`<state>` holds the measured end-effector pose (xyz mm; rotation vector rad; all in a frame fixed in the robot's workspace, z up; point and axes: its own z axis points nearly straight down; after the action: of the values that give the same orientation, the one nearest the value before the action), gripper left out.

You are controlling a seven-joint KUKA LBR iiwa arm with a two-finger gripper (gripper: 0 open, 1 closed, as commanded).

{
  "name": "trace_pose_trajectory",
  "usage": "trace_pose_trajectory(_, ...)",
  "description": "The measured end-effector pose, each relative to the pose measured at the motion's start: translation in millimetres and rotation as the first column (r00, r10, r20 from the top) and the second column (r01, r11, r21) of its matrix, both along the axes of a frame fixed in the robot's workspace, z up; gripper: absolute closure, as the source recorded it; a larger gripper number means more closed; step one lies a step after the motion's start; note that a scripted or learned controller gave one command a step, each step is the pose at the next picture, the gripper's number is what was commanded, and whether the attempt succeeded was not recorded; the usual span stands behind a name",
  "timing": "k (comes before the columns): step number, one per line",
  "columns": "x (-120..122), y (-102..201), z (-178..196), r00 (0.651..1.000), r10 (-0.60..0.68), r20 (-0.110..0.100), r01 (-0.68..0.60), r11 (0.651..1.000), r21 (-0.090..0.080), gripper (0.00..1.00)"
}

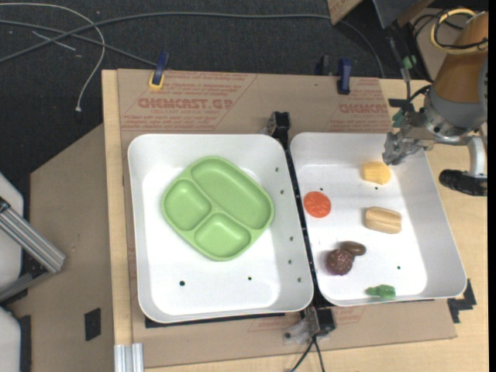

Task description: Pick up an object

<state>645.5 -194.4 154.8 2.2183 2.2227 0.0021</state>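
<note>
Nearest the camera in the right bin (434, 208) lie a green scrap (380, 291) and a dark lump (343, 258); beyond them sit a tan block (383, 220) and a red disc (316, 204). Farthest back, a yellow block (377, 173) sits just under the gripper (395, 155), whose state I cannot tell. A good grasp likely needs centring over that block, then descending straight.

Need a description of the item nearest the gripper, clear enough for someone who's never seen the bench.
Look in the right-hand white bin, at its far end where the gripper hovers. Just below the gripper lies a small yellow block. It is the one yellow item there; the tan roll nearer the camera is paler and longer.
</note>
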Motion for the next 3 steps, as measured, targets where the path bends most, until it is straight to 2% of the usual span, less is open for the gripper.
trace_pose_trajectory(1, -4, 2, 45, 1.0, -0.001, 0.003, 0.001, 1.0, -0.001, 1.0)
trace_pose_trajectory(2, 1, -4, 107, 1.0, 0.0, 0.005, 0.0, 1.0, -0.003, 1.0)
trace_pose_trajectory(3, 2, -5, 139, 1.0, -0.001, 0.003, 0.001, 1.0, -0.001, 1.0)
